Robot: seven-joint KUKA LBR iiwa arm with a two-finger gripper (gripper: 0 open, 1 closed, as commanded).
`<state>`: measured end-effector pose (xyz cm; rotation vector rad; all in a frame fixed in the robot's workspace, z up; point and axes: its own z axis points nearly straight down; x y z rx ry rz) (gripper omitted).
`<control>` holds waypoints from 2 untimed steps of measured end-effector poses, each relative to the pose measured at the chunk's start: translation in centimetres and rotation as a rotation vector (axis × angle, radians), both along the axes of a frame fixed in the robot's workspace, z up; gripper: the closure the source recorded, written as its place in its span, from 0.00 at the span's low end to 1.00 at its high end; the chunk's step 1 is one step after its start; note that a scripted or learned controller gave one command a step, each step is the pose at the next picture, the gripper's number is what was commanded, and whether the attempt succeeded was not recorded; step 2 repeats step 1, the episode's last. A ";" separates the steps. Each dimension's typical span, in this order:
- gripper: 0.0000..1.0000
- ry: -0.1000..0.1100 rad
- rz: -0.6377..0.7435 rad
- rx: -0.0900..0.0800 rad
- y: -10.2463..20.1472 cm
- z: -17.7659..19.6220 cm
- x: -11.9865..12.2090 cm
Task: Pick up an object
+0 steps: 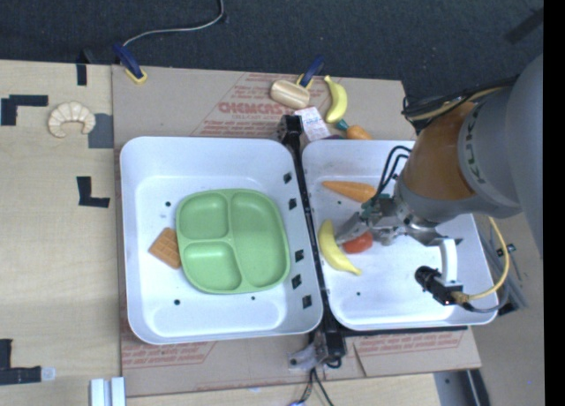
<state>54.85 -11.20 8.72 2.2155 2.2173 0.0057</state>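
Gripper (360,228) is down in the right bin (388,303), over a red object (357,243) beside the banana (336,250). Can't tell its state. Carrot (350,190) lies just above; green tray (234,241) is in the left bin (146,307).

I see open floor in the right bin's (388,312) lower half; the banana (337,251), red piece (357,242) and carrot (350,191) crowd its left, and the arm (459,166) covers the upper right.
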 end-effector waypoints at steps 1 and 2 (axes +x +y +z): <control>1.00 0.001 -0.001 -0.001 -0.1 1.0 0.0; 1.00 0.001 -0.001 -0.001 -0.1 1.0 0.0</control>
